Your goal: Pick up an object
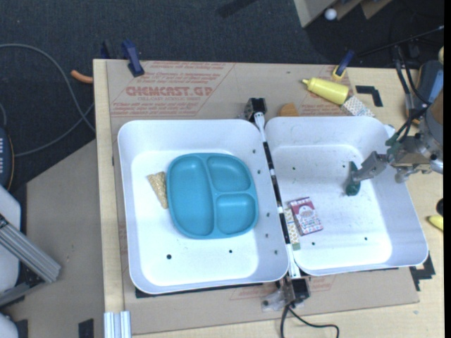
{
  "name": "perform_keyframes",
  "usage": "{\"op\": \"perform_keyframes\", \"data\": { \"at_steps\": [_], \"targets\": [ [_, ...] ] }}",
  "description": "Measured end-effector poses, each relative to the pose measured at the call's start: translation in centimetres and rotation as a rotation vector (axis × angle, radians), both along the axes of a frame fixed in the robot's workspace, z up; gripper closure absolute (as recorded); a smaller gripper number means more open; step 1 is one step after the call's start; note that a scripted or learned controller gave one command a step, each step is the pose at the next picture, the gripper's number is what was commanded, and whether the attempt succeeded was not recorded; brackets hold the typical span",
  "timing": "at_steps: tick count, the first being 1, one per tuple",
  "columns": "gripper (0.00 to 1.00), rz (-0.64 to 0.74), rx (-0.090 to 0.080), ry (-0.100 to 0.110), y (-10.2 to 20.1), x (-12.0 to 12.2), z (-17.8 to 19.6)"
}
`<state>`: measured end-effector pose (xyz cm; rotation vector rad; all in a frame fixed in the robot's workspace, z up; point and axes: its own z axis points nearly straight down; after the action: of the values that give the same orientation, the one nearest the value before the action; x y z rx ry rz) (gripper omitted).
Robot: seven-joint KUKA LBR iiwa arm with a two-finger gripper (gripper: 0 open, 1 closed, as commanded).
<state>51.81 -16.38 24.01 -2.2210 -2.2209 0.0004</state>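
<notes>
Overhead, at a slant: 2 shallow white bins sit side by side on a pale bench, both of smooth moulded plastic with rounded corners and a few small dark holes in the floor. The left bin (141,259) carries a teal plate (211,193), glossy, rounded-rectangular, split into 3 compartments: 1 long along its left, 2 smaller on its right. A tan, grainy cracker-like piece (158,186) lies tucked against the plate's left edge, partly under the rim.

The right bin (394,248) has a finely speckled floor. A small flat card packet (306,215), red and white print, rectangular, lies near the bin's left wall, low of centre, tilted slightly. It rests alone on the floor, well apart from the gripper.

The gripper (351,186) enters from the right on grey metal linkage and hangs over the upper middle of the right bin. Its dark greenish tip reads as 1 blob, so I cannot tell whether it is spread or pressed together; nothing is seen pinched in it.

Beyond the bins, on a brown cardboard sheet (169,90) with red lettering, lies a yellow plastic bottle (326,89) on its side, and 2 blue clamps (131,57) grip the bench's far edge.
</notes>
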Motion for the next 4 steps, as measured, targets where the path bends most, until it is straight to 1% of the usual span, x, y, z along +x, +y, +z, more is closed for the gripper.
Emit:
{"op": "perform_keyframes", "data": {
  "at_steps": [1,2,3,4],
  "targets": [
    [0.00,0.000,0.001,0.002,-0.5,4.2,-7.4],
    [0.00,-0.001,0.000,0.002,-3.9,3.8,-15.6],
    [0.00,0.001,-0.001,-0.002,-1.7,7.0,-15.5],
    [1.00,0.001,-0.002,-0.004,-1.7,7.0,-14.5]
  ]
}}
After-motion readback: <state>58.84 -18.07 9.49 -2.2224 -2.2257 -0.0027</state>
